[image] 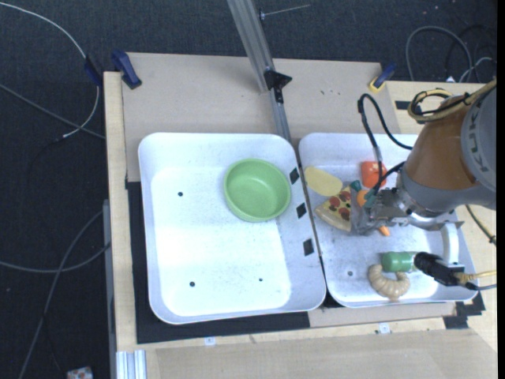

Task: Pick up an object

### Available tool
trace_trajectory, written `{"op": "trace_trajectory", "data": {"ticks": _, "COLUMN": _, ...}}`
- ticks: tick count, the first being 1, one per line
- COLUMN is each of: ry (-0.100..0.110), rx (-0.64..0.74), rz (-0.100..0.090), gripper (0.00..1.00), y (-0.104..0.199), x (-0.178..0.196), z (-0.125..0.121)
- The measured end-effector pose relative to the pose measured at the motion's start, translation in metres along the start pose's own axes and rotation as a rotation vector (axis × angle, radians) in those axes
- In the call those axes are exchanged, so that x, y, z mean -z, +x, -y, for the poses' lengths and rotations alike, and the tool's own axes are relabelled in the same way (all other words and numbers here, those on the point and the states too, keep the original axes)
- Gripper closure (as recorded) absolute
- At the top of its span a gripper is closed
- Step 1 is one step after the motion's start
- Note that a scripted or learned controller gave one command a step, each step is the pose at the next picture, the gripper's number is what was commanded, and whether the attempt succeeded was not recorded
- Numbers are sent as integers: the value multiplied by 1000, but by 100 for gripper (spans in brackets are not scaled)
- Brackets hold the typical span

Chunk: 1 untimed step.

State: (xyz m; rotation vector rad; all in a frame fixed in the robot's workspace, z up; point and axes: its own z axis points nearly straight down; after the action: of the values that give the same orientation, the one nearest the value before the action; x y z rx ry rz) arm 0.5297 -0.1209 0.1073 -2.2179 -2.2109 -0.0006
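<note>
Two shallow white bins sit side by side on the counter (197, 93), the left bin (158, 212) toward the counter's left edge and the right bin (347, 287) toward its right edge. A green bowl (257, 189) rests upright in the left bin, close to that bin's far right corner and just beside the wall it shares with its neighbour.

All the small things lie in the right bin. A pale yellow piece (323, 181) lies near its far left corner. Just in front of it is a flat toy pizza slice (338, 209) with red dots, tilted toward the middle of the bin. An orange block (371, 170) stands beyond the middle of the bin, and a small teal piece (356, 188) lies between it and the pizza slice. Near the front edge a green cylinder (397, 260) lies on its side, and a tan curved piece (390, 283) curls just in front of it, touching or nearly touching it.

The grey arm (442, 160) with its orange band reaches in from the counter's right edge. Its jaws (371, 214) are low over the middle of the right bin, at the right end of the pizza slice and next to the teal piece. Whether they are apart or together, I cannot tell; the wrist hides them.

A metal pole (251, 30) slants across the far edge of the counter.
</note>
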Motion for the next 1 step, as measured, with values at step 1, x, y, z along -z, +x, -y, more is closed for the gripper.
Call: {"op": "trace_trajectory", "data": {"ticks": 1, "ry": -12, "rx": 3, "rz": 7, "gripper": 100, "y": 1, "x": 48, "z": 7}}
